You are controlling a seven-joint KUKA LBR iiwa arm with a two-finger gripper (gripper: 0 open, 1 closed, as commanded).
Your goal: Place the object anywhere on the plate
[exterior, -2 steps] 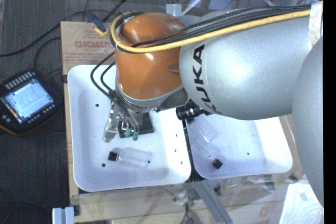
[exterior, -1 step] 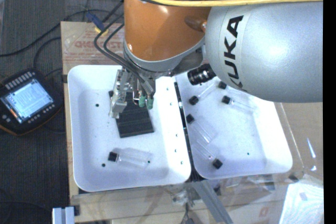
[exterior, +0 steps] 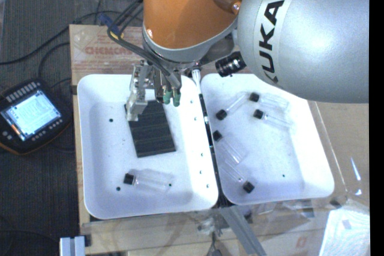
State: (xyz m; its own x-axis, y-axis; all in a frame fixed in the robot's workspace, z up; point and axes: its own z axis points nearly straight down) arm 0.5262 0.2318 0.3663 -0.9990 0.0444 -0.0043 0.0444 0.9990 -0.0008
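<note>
1 small clear vial point(exterior: 150, 179) with a black cap was seen lying flat in the left bin point(exterior: 96, 189), apart from the dark ribbed plate point(exterior: 153, 133). It was judged light, hard and slippery, best pinched across its middle. The gripper point(exterior: 153, 93) hung over the plate's top; its state could not be told

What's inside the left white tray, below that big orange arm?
A dark ribbed plate and a clear vial with a black cap. The tool hangs over the plate's top end, hiding what lies beneath.
</note>
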